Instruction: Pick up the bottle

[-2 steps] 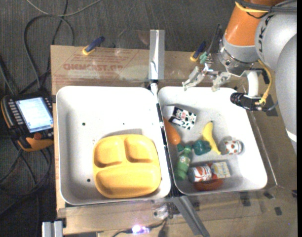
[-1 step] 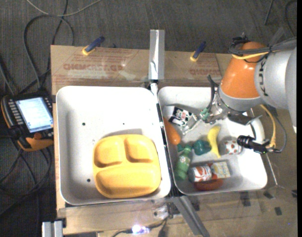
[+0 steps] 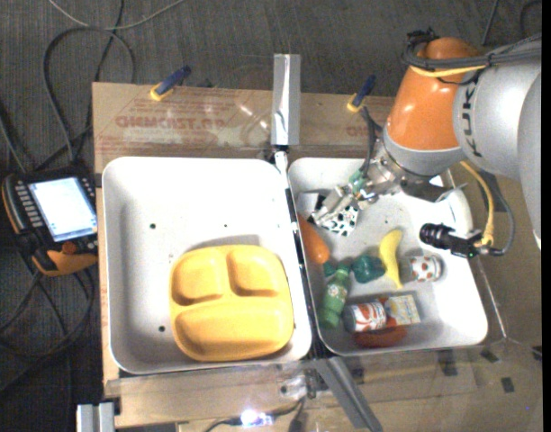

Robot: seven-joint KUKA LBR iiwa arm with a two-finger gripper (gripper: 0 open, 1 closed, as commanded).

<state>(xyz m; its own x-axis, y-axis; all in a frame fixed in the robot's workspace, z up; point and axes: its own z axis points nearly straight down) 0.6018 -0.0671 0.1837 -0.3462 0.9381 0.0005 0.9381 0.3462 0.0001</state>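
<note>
Several items crowd the right bin (image 3: 456, 327) below the end effector (image 3: 361, 190), and the green bottle (image 3: 334, 293) lies down there against the bin's left wall, touching a green toy (image 3: 369, 268) and just beside an orange ball (image 3: 314, 244), so a descent could well clip a neighbour or pin the bottle against the wall. The grey arm (image 3: 492, 106) reaches in from the right, its orange band (image 3: 433, 97) above the wrist; the end effector hangs over a black-and-white object (image 3: 341, 216), and whether it is open or closed is too blurred to tell.
</note>
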